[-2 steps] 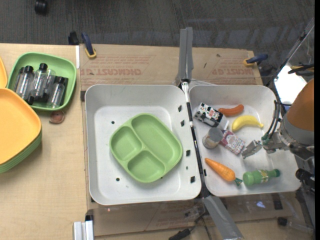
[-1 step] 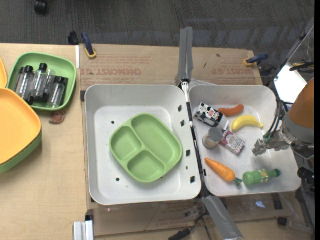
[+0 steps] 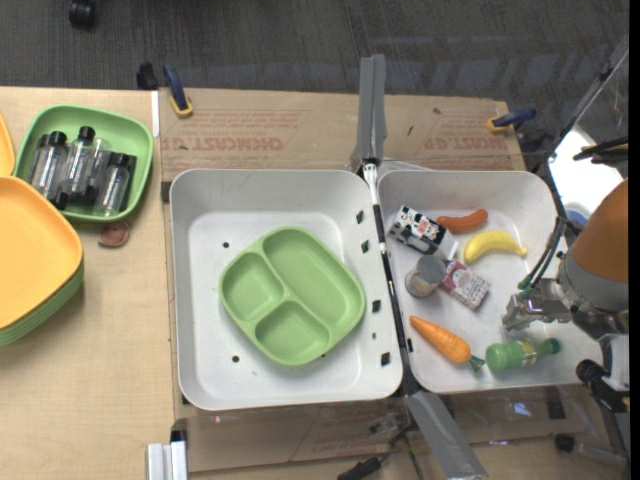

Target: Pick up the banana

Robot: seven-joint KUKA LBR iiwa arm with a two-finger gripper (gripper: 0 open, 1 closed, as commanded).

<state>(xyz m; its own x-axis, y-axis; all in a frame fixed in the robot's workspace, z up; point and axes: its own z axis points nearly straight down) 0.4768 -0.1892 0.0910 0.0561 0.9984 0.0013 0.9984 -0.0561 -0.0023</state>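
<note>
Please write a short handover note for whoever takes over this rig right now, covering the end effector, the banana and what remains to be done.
End effector: low at the right edge of the right bin; I cannot tell whether it is open or shut, and nothing shows in it.
Banana: lying in the right bin, apart from the end effector, just below the orange sausage and right of the pink carton.
Also nearby: carrot and green bottle toward the near side.
Done: nothing yet; the banana is not lifted.
Left: move over the banana, grasp it and lift.
</note>
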